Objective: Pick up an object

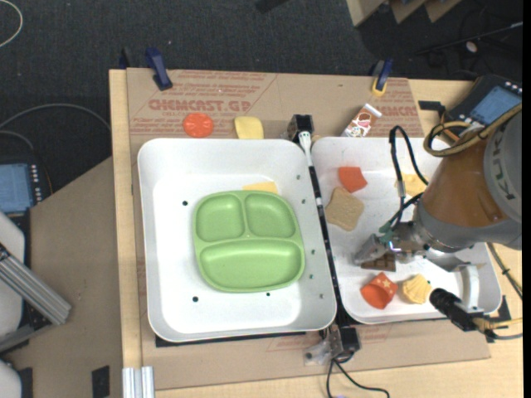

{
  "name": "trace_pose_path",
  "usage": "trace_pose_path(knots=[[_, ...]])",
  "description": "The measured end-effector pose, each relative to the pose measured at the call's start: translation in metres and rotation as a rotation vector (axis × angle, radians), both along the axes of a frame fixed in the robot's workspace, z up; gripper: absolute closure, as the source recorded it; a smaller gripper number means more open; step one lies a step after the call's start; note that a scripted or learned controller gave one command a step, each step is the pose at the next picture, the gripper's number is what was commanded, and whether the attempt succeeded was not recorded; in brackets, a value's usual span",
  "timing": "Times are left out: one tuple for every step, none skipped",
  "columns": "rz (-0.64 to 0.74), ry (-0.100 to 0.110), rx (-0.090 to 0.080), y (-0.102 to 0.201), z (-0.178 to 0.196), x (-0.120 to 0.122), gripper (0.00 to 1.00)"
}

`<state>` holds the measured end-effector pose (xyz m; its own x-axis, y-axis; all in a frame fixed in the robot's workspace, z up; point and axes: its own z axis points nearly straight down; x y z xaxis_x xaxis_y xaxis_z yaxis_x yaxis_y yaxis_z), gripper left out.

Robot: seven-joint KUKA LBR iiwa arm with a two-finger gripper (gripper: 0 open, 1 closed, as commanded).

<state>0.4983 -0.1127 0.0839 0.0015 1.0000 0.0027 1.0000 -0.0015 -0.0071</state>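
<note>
The brown cardboard-topped table (274, 98) carries two shallow white plastic bins side by side: the left bin (158, 222) holds a light green three-compartment plastic tray (248, 240), and the grey arm with its orange band (469, 193) reaches from the right into the right bin (365, 152). Its claw (387, 247) is low over a dark brown object (378, 261) at the bin's middle, though whether it is open or closed cannot be told. Around it lie a tan bread-like slab (343, 210), a red block (353, 178), a red toy (379, 291) and a yellow lump (416, 288).
</note>
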Motion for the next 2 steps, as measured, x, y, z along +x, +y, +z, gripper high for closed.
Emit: trace_pose_path(knots=[[0.001, -0.008, -0.003, -0.001, 0.011, 0.003, 1.0], [0.015, -0.023, 0.002, 0.102, 0.107, 0.081, 1.0]])
